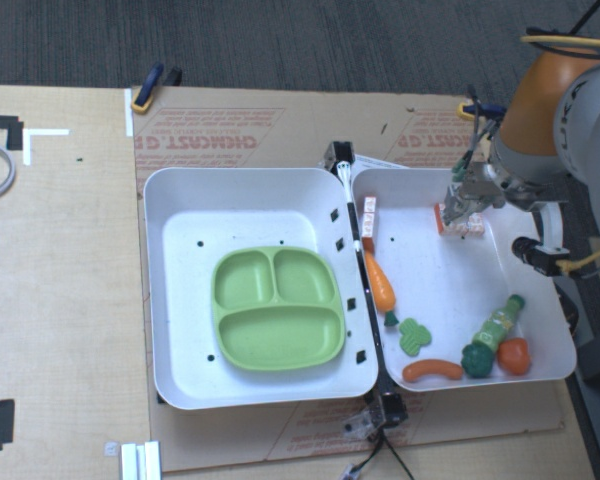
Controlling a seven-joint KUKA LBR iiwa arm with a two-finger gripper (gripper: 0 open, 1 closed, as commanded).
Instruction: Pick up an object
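Hovering over the right bin [552, 363] — I see the gripper [464, 213] up near its back wall, with a small red-and-white thing at its tips.

I cannot tell whether it is clenched on that thing or merely above it; if the hold is shallow, I judge it could slip on the lift or catch the back rim. The carrot [380, 283] lies along the divider, the sausage [432, 370], bottle [495, 328] and tomato [515, 356] crowd the front corner — the bin's middle offers open room.
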